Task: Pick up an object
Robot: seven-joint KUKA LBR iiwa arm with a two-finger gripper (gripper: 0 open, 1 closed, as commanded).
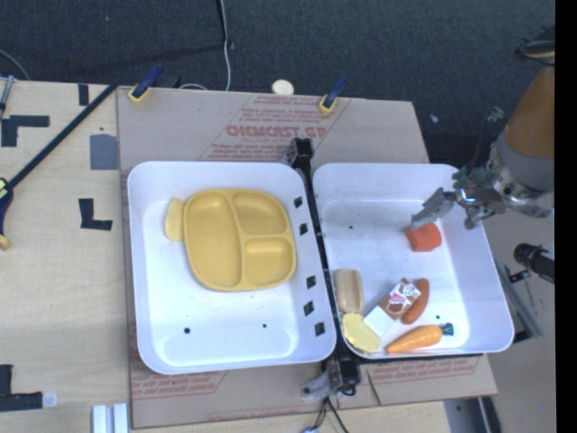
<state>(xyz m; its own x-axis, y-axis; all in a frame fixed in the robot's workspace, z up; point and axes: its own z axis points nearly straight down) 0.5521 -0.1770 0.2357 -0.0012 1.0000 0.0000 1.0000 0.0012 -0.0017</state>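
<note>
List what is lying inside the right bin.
Inside the right bin: a red-orange block just below the gripper, a tan bread piece, a yellow slice, a sausage beside a small wrapped item, and a carrot. Anything beneath them is covered.

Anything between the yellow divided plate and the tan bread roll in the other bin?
In the camera view, the black divider where the two bins meet runs between the yellow divided plate and the tan bread roll, plus bare white bin floor.

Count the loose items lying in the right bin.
5: red-orange block below the gripper; tan piece by the divider; yellow piece, sausage and carrot near the front. Small ones could be hidden.
</note>
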